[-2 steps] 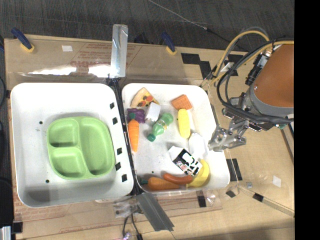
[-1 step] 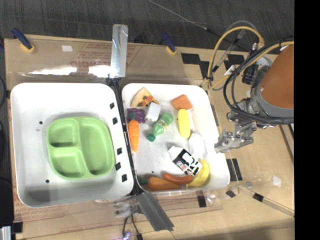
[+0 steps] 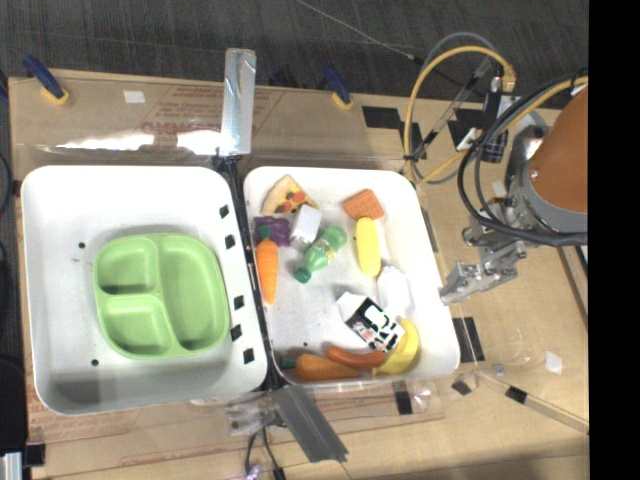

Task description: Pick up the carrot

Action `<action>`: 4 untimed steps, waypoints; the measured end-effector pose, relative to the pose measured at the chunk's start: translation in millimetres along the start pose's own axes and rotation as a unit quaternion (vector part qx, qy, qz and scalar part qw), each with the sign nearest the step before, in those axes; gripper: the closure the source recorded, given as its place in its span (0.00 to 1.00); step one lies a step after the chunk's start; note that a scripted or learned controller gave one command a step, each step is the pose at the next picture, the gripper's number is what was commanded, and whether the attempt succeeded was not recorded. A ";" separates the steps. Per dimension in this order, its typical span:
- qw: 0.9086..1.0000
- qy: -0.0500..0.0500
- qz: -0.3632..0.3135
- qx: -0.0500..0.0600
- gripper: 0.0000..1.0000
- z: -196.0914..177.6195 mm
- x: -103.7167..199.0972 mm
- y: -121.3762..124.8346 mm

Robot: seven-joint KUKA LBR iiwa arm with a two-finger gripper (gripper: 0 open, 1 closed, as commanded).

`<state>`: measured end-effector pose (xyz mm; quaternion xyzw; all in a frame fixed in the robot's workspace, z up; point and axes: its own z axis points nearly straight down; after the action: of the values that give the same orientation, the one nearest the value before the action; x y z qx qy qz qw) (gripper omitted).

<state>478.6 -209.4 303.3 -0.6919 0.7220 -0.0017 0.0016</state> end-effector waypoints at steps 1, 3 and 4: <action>0.984 -0.001 -0.177 0.000 1.00 -7.2 0.1 0.5; 0.854 -0.001 -0.520 0.001 1.00 -22.6 -14.3 -34.8; 0.759 0.000 -0.651 0.003 1.00 -55.0 -1.0 -7.6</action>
<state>485.9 -208.8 358.4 -0.9952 0.0981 -0.0045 0.0025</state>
